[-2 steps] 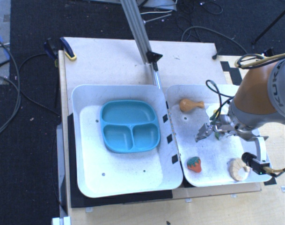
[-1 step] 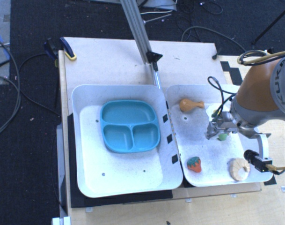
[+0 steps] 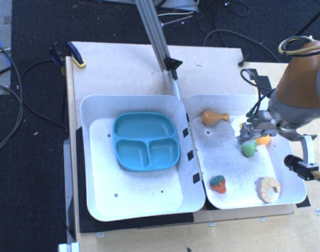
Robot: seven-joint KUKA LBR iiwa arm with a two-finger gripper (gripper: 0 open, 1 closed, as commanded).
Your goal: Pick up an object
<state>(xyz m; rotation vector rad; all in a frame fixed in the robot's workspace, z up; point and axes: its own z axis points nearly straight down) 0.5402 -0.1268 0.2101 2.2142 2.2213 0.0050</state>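
Grey robot arm's end effector low over the right white bin, touching a small green rounded toy.

Whether it is released or clenched cannot be told. An orange piece lies just beside the green toy; a tan drumstick-shaped toy, a red strawberry toy and a beige shrimp-like toy lie apart. A blue three-compartment plastic tray sits in the left white bin on the worktop.

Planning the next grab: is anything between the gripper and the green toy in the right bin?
Nothing visible. The gripper sits right above the green toy, with an orange piece just beside it. The drumstick, strawberry and shrimp-like toy lie well apart.
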